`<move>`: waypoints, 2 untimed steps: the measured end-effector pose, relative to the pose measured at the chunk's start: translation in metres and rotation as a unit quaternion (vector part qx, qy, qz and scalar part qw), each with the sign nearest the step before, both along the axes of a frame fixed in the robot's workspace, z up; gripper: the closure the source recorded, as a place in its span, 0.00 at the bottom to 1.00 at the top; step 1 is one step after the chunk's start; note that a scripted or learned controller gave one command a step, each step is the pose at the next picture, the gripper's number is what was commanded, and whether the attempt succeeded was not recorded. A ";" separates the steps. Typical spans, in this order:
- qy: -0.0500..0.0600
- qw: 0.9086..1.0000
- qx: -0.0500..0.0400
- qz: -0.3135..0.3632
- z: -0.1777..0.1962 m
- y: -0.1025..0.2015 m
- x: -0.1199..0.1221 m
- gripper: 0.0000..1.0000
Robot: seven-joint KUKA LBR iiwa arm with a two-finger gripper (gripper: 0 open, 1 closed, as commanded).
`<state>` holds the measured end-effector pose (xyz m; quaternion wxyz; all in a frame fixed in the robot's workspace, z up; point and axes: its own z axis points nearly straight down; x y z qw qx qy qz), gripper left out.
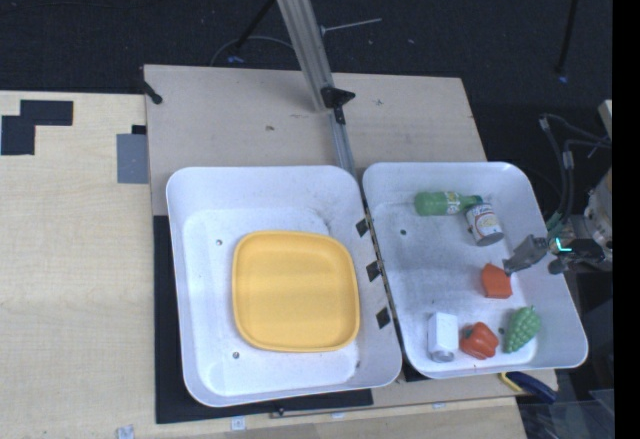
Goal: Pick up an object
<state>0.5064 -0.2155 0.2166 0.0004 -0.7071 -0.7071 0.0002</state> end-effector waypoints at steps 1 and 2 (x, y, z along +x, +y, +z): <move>0.000 1.000 0.000 0.000 0.000 0.000 0.000 0.00; 0.002 1.000 0.001 0.001 -0.058 -0.001 0.007 0.00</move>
